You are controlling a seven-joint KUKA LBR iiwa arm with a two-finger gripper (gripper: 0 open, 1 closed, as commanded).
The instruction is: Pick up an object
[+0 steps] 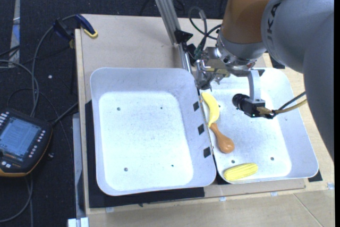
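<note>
A yellow banana (pixel 211 107) lies at the left side of the right bin (pixel 281 138), close to the divider. Just below it rests a tan wooden-spoon-like piece (pixel 222 139) with a round orange end. A yellow corn cob (pixel 240 170) lies near the right bin's front edge. My gripper (pixel 208 80) hangs at the right bin's back left corner, directly above the banana's upper end. Its fingers are too dark and cluttered to read.
The left bin (pixel 139 127) sits beside the right one. A metal strut (pixel 163 2) slants up from the bins' shared back corner. The arm's grey body covers the right bin's back right. A pendant (pixel 18 141) lies off the bench at left.
</note>
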